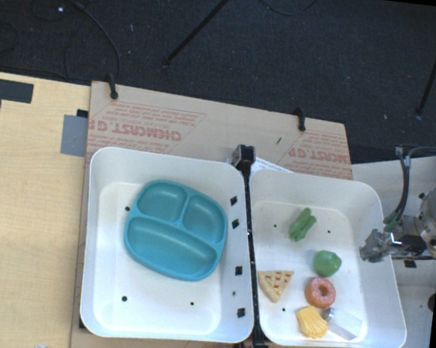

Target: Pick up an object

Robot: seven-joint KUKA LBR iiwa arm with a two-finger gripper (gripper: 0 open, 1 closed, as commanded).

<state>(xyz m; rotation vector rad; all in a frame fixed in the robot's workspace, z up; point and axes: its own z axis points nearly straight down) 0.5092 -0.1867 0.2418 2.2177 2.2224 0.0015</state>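
From the overhead camera, we see the gripper (377, 247) hanging at the right rim of the right bin (392, 232), its metal tip poised over the wall rather than over the toys. At this size we cannot tell how far its jaws stand apart, and nothing shows between them, so we take it as carrying nothing.

The candidates all lie inward of the jaws, toward the divider. The green round toy (327, 262) is nearest, just inside and slightly below the tip. The pink donut (320, 292) sits beyond it and lower, touching or nearly touching the yellow corn piece (311, 322). The waffle wedge (275, 283) and the green pod (302, 224) lie farther in, well apart from the others.

To do this step well, we would choose the green round toy: it stands alone, so the jaws can come down on both sides without nudging a neighbour. We would centre over it first, then descend straight.

The left bin (112, 195) bears a blue divided plate (176, 229). Both bins rest on printed cardboard (207, 132) on a pale wooden bench (12, 222); cables (87, 17) trail on the dark floor behind.
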